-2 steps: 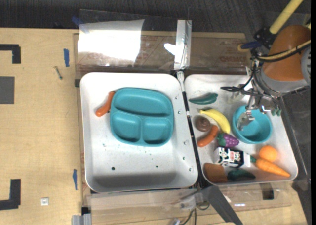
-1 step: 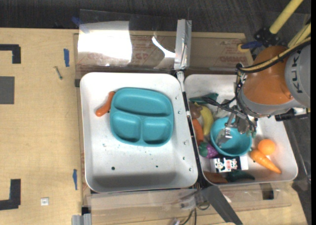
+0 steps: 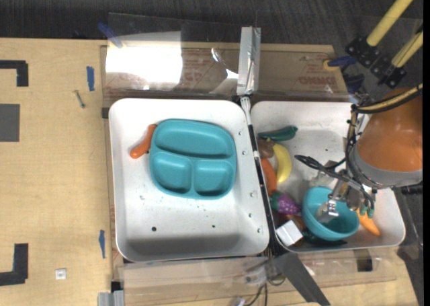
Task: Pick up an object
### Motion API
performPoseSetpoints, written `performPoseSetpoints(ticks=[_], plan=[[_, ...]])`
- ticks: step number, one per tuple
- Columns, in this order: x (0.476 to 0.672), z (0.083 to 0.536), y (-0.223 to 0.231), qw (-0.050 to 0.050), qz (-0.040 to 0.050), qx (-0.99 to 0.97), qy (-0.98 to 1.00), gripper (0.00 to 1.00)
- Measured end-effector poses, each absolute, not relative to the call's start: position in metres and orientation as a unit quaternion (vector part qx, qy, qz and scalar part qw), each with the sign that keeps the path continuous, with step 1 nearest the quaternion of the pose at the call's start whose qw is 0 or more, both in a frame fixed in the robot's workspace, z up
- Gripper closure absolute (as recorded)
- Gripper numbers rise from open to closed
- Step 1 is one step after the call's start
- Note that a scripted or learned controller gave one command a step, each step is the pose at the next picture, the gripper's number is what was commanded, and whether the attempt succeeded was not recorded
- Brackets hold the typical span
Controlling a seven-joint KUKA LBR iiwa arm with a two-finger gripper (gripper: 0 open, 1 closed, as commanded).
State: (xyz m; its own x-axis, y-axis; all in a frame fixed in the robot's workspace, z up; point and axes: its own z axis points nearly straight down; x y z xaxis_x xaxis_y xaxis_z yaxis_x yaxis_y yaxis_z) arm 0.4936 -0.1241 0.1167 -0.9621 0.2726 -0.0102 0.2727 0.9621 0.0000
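Two white bins sit on the tan counter. The divided plate is teal, an orange carrot beside it. The other bin shows a yellow banana, purple grapes and a teal bowl.

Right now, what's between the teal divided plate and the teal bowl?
In the camera view, between the teal divided plate and the teal bowl stand the two bins' adjoining walls, then a banana, an orange item and purple grapes.
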Motion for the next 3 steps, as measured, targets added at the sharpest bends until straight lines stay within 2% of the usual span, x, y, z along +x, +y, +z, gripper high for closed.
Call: performPoseSetpoints(ticks=[1, 2, 3], plan=[[0.563, 0.111, -0.092, 0.003, 0.0001, 0.093, 0.996, 0.0], [0.535, 0.108, -0.132, 0.002, -0.0003, 0.093, 0.996, 0.0], [0.496, 0.099, -0.176, 0.009, -0.0019, 0.094, 0.995, 0.0]])
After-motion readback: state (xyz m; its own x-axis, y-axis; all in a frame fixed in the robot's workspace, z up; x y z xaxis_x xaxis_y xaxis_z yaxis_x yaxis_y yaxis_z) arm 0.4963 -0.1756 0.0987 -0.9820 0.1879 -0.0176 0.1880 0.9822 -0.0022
